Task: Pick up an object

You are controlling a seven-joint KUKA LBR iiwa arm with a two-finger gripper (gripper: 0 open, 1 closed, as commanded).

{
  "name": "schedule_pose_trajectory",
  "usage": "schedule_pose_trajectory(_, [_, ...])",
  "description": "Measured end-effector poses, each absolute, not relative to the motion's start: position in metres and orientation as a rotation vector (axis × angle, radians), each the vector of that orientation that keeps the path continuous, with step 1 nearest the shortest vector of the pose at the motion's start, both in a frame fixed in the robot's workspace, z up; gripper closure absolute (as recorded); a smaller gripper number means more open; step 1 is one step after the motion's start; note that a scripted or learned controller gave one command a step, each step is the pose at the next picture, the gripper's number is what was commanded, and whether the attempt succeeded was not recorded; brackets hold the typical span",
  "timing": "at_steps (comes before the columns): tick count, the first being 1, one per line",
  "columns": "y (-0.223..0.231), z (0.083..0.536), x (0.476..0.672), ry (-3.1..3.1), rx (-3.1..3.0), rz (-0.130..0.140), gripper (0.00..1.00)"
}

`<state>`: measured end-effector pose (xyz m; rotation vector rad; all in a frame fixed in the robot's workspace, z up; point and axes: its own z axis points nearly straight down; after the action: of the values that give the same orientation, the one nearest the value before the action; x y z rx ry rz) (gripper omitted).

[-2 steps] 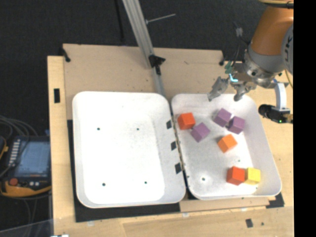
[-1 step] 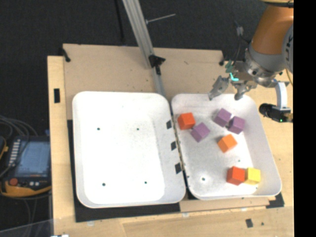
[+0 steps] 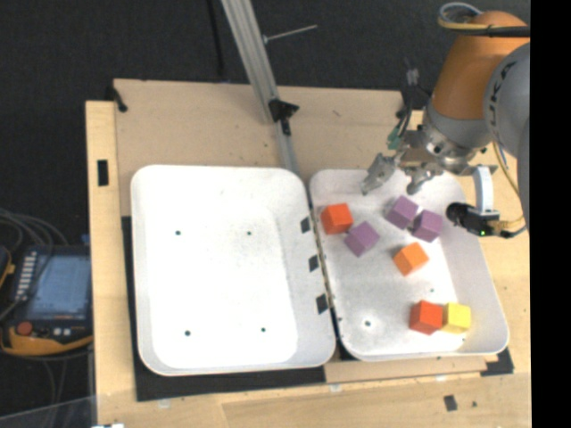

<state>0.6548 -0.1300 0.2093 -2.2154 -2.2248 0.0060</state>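
A dark floor surrounds a pale wooden bench (image 3: 223, 114), and on it two shallow white bins sit side by side, touching along their inner edges. The left bin (image 3: 223, 266) is a plain white tray. The right bin (image 3: 464, 266) holds all the blocks. An orange block (image 3: 336, 218) lies toward the far left of that bin, with a purple block (image 3: 361, 238) just near and right of it. Farther right two more purple blocks sit close together, one (image 3: 402, 211) a little farther away and the other (image 3: 428, 226) just beside it to the right. A second orange block (image 3: 410, 258) rests near the middle of the bin. At the near right corner a red-orange block (image 3: 427, 316) and a yellow block (image 3: 458, 316) touch each other. The grey arm with its orange band (image 3: 468, 69) comes in from the right, and the gripper (image 3: 397, 178) hangs over the far edge of the right bin, its two fingers spread apart with nothing between them, above and apart from the blocks. A slanted metal rail (image 3: 254, 52) rises from the far side of the bench, and a handheld control pendant (image 3: 49, 297) lies on the floor at the left.
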Motion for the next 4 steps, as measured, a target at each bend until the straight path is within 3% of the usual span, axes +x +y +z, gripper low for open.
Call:
schedule_pose_trajectory(1, [-0.132,0.167,0.657,-2.222,-2.221,0.006,0.0])
schedule_pose_trajectory(2, [-0.135,0.129,0.656,-2.232,-2.228,-0.012,0.0])
schedule_pose_trajectory(3, [-0.136,0.139,0.657,-2.23,-2.232,-0.018,1.0])
schedule_pose_trajectory(4, [-0.143,0.204,0.659,-2.226,-2.227,-0.007,1.0])
